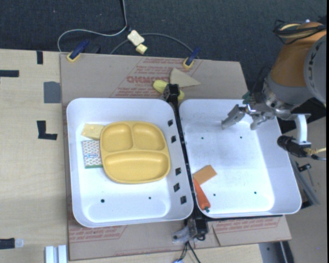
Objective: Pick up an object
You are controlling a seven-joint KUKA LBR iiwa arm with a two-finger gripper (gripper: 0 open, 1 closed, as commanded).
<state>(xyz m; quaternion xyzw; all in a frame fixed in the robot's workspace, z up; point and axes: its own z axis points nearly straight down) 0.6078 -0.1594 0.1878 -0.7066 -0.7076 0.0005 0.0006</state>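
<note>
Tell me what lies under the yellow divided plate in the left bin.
Two flat items poke out from under the yellow divided plate's left edge: a pale yellow flat piece and a patterned blue-green card. How far they extend beneath is hidden.

One camera on me here, fixed high above the bench (pixel 22 147) and tipped to look down at a slant rather than straight down. Far side of the bench sits at the top of the view, with dark floor (pixel 208 21) beyond it; the near edge runs along the bottom. It stands far enough back to take in both white bins whole, the left bin (pixel 77 201) and the right bin (pixel 285 196), side by side across the middle, with cardboard (pixel 219 75) showing around them. My arm (pixel 301 64) comes in from the right side, upper corner, cut off by the frame. Small things read only as patches of colour.
</note>
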